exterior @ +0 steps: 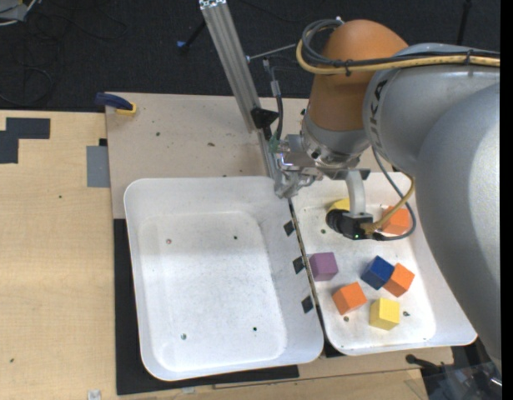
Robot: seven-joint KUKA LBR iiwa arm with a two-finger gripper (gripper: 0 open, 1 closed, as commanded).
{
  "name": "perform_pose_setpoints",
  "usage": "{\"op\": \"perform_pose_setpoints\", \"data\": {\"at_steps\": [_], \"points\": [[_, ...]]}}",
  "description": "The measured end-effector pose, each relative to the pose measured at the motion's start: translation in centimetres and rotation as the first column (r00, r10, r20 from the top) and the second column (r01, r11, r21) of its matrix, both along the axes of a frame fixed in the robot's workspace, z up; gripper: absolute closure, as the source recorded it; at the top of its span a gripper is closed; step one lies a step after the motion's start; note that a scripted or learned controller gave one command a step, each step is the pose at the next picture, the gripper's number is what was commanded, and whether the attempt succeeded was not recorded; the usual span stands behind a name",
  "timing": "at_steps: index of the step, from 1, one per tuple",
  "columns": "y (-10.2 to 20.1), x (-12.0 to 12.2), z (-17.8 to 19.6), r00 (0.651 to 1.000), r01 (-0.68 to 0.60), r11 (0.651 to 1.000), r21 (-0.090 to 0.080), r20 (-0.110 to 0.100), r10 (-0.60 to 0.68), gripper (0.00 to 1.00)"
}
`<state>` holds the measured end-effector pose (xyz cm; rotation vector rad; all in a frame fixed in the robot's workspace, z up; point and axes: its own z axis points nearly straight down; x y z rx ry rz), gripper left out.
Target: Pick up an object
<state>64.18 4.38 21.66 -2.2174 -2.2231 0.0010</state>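
The right bin (431, 327) holds several small blocks. A purple block (324, 265) lies near its left wall, with an orange block (349, 297), a blue block (377, 272), another orange block (400, 281) and a yellow block (385, 313) toward the front. A further orange block (398, 220) and a partly hidden yellow block (341, 205) lie farther back under the wrist. My gripper (286, 183) hangs low over the far left corner of the right bin, by the wall between the bins. I see no block in it.
The left bin (156, 215) stands beside the right one, with black clips (299, 264) along the shared edge. A slanted aluminium post (231, 65) rises just behind the gripper. A blue and yellow clamp (116, 102) sits at the bench's far left corner.
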Motion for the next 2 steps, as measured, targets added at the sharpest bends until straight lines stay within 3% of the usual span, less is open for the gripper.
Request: {"op": "perform_pose_setpoints", "data": {"at_steps": [1, 2], "points": [[4.94, 1.20, 2.00, 1.000, -0.001, 1.000, 0.000, 0.002, 0.001, 1.00], [4.96, 1.08, 1.87, 1.000, -0.004, 1.000, -0.002, -0.002, 0.004, 0.00]]}}
